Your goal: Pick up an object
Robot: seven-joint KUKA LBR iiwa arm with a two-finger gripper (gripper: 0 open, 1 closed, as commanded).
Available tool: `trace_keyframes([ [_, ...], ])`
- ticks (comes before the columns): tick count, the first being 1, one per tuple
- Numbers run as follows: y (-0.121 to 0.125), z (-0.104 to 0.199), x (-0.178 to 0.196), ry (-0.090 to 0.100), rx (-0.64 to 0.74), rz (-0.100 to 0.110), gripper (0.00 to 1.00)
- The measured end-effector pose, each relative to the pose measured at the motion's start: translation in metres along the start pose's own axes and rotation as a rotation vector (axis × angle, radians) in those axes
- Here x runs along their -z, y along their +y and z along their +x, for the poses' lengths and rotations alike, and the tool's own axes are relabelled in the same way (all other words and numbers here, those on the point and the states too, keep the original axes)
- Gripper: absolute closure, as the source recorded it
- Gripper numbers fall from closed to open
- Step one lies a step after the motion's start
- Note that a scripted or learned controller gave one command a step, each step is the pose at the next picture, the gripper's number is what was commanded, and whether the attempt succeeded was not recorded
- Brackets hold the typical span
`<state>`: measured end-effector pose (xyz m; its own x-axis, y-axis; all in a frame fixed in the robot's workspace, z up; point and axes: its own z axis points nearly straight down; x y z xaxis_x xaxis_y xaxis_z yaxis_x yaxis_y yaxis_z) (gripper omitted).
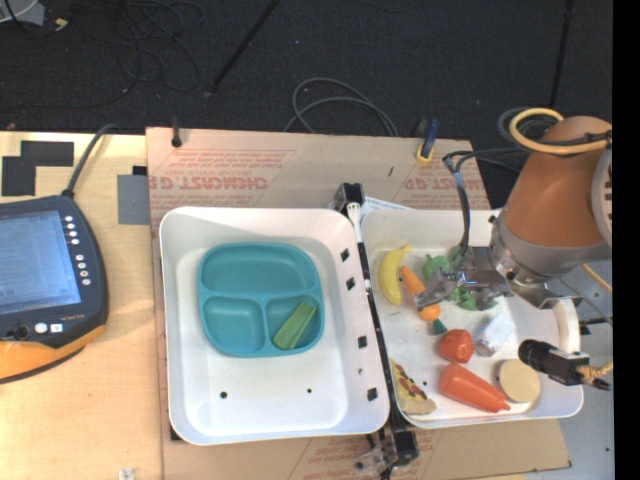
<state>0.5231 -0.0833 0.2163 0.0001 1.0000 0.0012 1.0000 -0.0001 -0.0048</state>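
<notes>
The right bin holds several toy foods. A yellow banana lies at its left, with a small orange piece against it. A green leafy item lies near the bin's middle. Toward the front are a red tomato, a big orange carrot, a tan round cookie and a pizza slice. My gripper reaches in from the right, low over the green item and another small orange piece. The arm's wrist hides the bin's back right part.
The left bin bears a teal divided plate with a green piece in its lower right compartment. A pale crumpled item lies right of the tomato. A tablet rests at the bench's far left.
</notes>
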Motion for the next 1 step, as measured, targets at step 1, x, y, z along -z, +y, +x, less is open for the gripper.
trace_keyframes([
  [1, 0.0185, -0.0273, -0.1353, -0.002, -0.002, 0.000, 0.00],
])
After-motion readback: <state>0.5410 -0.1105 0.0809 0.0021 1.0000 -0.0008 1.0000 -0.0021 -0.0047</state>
